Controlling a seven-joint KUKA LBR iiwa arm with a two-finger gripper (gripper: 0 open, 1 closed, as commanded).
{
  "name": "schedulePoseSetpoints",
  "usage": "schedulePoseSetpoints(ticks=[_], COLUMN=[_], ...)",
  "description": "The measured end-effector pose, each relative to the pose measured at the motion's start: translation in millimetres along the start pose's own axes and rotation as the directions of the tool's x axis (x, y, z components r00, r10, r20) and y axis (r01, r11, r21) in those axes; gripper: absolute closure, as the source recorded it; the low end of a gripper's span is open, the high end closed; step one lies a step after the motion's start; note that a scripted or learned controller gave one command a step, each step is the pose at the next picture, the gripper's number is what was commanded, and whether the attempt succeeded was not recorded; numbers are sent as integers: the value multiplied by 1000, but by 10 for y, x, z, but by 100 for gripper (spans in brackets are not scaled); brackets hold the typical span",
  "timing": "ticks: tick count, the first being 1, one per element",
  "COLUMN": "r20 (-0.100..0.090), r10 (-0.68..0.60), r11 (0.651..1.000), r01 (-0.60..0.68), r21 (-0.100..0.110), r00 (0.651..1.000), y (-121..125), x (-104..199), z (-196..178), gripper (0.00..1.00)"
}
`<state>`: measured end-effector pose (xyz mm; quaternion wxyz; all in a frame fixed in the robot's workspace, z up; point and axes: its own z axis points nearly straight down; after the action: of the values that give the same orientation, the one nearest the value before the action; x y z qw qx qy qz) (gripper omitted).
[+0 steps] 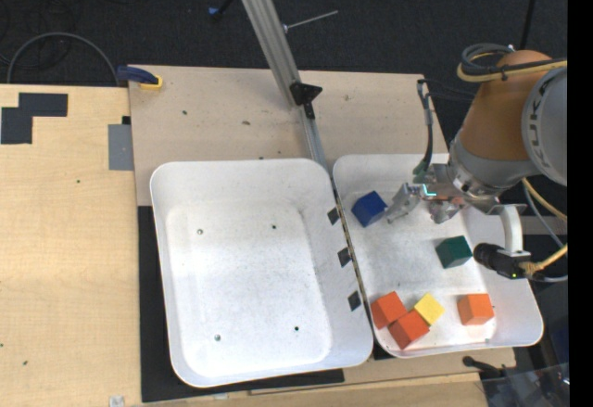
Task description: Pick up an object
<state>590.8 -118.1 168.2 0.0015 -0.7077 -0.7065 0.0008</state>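
Camera view: my claw (408,203) hangs low in the right bin (519,331), just beside the blue block (369,208) near the bin's left wall. Whether it is clenched, I cannot tell. I should centre over the block before closing.

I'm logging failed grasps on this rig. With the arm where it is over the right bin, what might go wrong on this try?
1. The gripper sits beside the blue cube, not over it; closing here may push the cube toward the bin's left wall.
2. The dark green cube lies close under the wrist and might get knocked.
3. The two red-orange cubes and small yellow cube are bunched together, so picking one alone looks hard.
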Motion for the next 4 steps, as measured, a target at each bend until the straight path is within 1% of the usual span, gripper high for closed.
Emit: schedulePoseSetpoints(ticks=[1,2,3,4], r20=[1,1,1,1], r10=[-4,0,-4,-6], r11=[1000,1000,1000,1000], r01=[4,0,4,6], r21=[-1,0,-5,-1], r00=[1000,1000,1000,1000], y=[275,263,359,349], x=[121,99,188,192], z=[309,194,-120,-99], gripper=[0,100,100,0])
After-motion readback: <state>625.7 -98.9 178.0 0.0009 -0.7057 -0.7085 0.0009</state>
